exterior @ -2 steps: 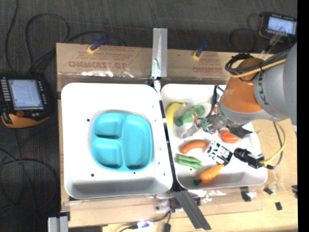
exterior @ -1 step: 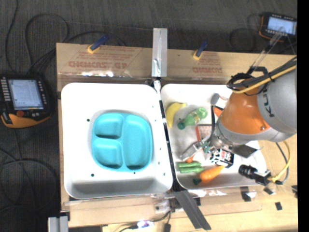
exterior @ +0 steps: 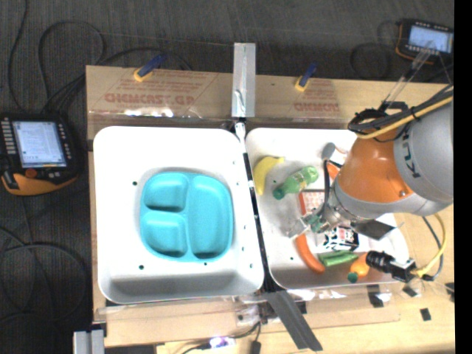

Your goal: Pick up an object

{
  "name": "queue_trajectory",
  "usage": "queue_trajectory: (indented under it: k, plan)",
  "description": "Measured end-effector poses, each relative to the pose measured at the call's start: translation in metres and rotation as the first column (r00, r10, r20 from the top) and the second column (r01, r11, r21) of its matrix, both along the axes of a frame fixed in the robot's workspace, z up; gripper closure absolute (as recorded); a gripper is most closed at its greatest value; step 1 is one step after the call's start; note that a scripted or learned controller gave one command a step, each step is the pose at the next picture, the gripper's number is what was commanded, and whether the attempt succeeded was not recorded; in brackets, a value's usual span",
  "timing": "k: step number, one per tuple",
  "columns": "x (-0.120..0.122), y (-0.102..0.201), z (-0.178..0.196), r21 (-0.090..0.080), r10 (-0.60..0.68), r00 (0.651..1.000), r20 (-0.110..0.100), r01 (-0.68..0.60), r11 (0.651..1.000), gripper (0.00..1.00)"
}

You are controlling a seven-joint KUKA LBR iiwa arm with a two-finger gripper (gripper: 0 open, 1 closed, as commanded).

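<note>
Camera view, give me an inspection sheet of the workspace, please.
Surface: bench bearing left bin and right bin.
Job's things: banana, green bottle, carrot in right bin.
Clutter: blue divided tray in left bin.
Grippers: gripper low over right bin's pile.
Cables: black cables on floor.
Surroundings: pendant at left, another top right.

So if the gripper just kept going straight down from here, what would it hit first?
Probably the black-and-white patterned item beside the carrot in the right bin. The gripper hangs just above that clutter, though depth is hard to judge from this slanted view.
</note>
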State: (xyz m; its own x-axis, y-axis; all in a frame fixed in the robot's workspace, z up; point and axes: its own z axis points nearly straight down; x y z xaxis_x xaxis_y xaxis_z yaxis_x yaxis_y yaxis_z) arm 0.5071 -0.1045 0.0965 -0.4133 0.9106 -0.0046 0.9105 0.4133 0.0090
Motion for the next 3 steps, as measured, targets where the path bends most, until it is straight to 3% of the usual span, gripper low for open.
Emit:
queue_trajectory:
  k: [1, 2, 3]
  plan:
    - [0.011, 0.002, 0.040, 0.002, 0.008, 1.000, -0.016, -0.008, 1.000, 1.00]
    - [0.055, 0.061, 0.085, 0.001, 0.185, 0.983, -0.015, -0.185, 0.983, 1.00]
    - [0.031, 0.092, 0.171, 0.000, 0.129, 0.992, -0.014, -0.129, 0.992, 1.00]
